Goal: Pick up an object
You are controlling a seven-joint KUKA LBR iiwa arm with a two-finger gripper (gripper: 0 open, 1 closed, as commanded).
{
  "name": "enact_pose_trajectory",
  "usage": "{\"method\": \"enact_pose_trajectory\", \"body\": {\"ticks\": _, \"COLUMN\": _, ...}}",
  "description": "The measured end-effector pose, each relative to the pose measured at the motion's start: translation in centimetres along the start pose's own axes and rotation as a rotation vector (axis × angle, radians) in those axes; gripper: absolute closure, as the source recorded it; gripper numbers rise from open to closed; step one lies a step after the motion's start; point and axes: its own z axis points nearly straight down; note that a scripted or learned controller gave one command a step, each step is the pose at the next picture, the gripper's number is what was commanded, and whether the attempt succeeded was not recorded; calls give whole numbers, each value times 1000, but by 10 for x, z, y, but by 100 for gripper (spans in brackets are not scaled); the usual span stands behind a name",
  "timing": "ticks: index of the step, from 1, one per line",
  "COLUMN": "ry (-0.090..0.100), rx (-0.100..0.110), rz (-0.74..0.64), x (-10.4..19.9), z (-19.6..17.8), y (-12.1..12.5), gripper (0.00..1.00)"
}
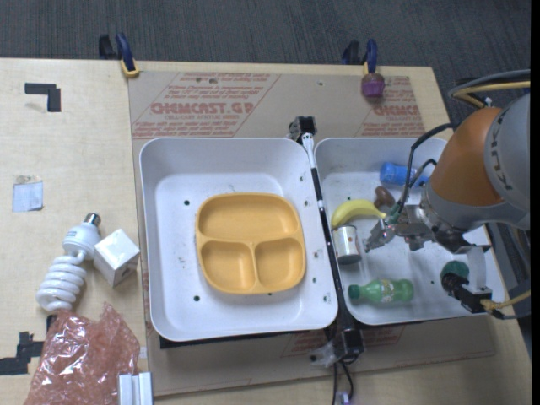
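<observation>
Overhead, the arm (477,171) reaches into the right bin (422,310), its gripper (380,233) hanging low just beside the banana (356,212) and the small metal can (345,243); whether the claw is wide or narrow cannot be told. A green bottle (381,291) lies on its side near the front wall, a blue object (394,174) toward the back. The left bin (169,310) holds a yellow divided tray (250,243).
</observation>
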Motion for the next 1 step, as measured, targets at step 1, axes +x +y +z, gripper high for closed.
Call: {"method": "enact_pose_trajectory", "body": {"ticks": 1, "ry": 1, "rx": 1, "rz": 4, "x": 24, "z": 13, "y": -43, "gripper": 0}}
